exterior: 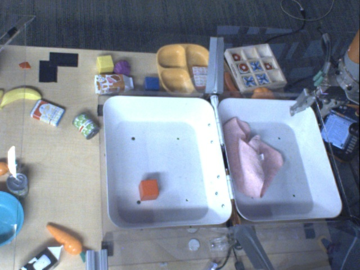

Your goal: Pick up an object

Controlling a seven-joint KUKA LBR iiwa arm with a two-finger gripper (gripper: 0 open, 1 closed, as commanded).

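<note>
My gripper (pixel 304 99) over the right bin's (pixel 315 207) far right corner, its grasp state I cannot tell, pink cloth (pixel 251 157) crumpled in that bin, orange block (pixel 149 189) in the left bin (pixel 118 151)

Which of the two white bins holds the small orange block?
The left white bin. The small orange block sits near its front left corner, while the right white bin holds a crumpled pink cloth instead.
</note>
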